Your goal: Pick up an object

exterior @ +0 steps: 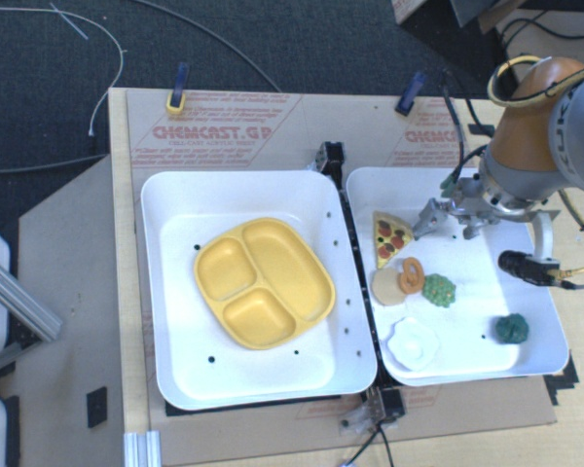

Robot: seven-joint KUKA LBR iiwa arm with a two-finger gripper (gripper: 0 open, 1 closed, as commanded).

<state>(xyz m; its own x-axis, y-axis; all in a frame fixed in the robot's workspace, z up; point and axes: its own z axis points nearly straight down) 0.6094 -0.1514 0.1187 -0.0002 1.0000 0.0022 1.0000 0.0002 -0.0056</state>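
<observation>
Pizza slice (391,238) likely target: lies in right bin (540,353), at its left wall. My pincer (448,212) just right of slice, above bin floor, holding nothing.

Risks: slice flat, thin, wall close — fingers may skid over it or hit wall. Donut (410,276), broccoli (438,290) just below slice; sloppy approach nudges them.

Hard to read: finger state, cannot tell — wrist blocks tips. Height over floor also unclear.

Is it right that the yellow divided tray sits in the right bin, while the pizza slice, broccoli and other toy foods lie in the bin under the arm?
Not quite. The camera view shows the yellow divided tray in the left bin, not the right. The rest holds: the pizza slice, broccoli and other toy foods lie in the right bin, under the arm.
</observation>
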